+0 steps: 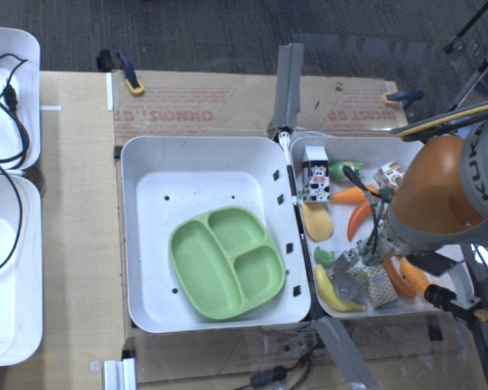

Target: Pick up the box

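- Box [315, 173] stands in the right bin [407, 142], near that bin's far left corner, upright against the left wall. It is white with dark print on its face.
- Counter [73, 218] is pale wood, with a sheet of printed cardboard [203, 104] lying along its far edge behind both bins.
- Left bin [146, 218] holds a green tray [226, 261] with three compartments, lying toward the bin's near right corner and turned at a slant.
- A grey bar [288, 88] rises from the far edge where the two bins meet.
- Just in front of the box lies a tan, rounded piece [316, 221], close to the right bin's left wall.
- A banana [333, 292] lies at the near left corner of the right bin, with a small green thing [324, 256] just behind it.
- A green pepper [346, 170] sits just right of the box, and two orange carrots [358, 205] lie in front of it toward the bin's middle.
- Hand [351, 268] is low over the clutter near the bin's near edge, just beside the banana and well apart from the box. Whether it is wide or narrow I cannot tell.
- Arm [439, 189], orange-banded, covers the right half of the bin, and another orange piece [415, 279] lies beneath it.
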Robot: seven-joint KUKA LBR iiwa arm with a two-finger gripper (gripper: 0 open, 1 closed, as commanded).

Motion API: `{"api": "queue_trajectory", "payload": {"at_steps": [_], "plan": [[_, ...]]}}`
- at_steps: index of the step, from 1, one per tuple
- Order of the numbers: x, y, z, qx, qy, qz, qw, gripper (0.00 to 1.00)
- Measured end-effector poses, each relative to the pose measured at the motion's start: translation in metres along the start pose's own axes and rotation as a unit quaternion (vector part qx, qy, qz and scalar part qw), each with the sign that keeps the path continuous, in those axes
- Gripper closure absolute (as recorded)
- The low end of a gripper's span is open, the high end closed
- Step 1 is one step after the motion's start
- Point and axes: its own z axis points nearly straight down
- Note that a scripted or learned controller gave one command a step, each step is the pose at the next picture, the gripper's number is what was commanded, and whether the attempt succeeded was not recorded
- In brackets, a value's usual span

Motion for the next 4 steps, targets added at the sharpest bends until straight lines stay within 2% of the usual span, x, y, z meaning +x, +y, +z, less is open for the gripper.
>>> {"api": "queue_trajectory", "payload": {"at_steps": [1,2,3,4], "plan": [[-0.0009,0.0001,-0.0087,0.000,0.000,0.003,1.0000,1.00],[-0.0009,0.0001,-0.0087,0.000,0.000,0.002,1.0000,0.00],[-0.0018,0.0002,-0.0174,0.000,0.000,0.005,1.0000,1.00],[-0.0017,0.0002,-0.0174,0.000,0.000,0.004,1.0000,0.00]]}}
